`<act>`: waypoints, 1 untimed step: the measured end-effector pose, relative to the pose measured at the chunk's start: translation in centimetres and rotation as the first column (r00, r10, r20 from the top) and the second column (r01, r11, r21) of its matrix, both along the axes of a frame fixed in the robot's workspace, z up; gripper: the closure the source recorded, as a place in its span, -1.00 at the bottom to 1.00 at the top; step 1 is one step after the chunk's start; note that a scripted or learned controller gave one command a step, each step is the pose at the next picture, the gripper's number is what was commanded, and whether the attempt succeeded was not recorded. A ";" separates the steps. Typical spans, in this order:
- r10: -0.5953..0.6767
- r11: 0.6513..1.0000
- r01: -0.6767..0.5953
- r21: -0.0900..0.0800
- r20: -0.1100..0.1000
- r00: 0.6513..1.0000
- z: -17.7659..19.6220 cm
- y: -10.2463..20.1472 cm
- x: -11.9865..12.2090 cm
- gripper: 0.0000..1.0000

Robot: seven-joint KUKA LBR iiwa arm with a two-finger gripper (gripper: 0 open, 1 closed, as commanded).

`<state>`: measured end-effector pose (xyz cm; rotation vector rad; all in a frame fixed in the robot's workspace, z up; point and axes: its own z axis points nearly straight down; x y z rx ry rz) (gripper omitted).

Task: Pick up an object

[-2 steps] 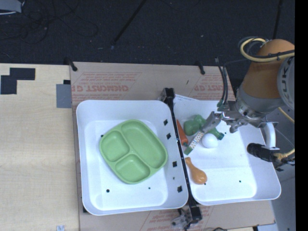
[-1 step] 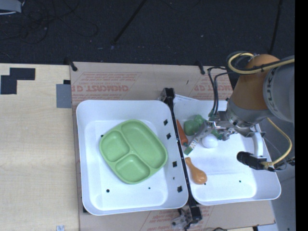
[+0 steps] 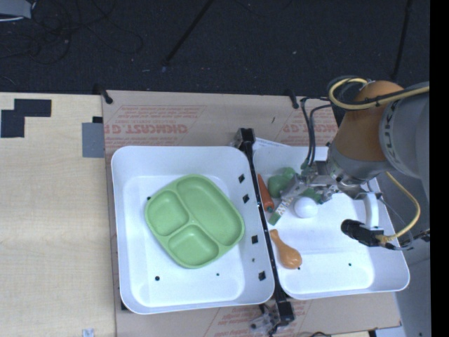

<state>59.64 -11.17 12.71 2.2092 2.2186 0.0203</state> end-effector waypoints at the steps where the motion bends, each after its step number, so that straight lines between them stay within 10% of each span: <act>1: -0.005 1.000 0.005 0.003 -0.007 1.000 0.7 -0.1 -0.2 1.00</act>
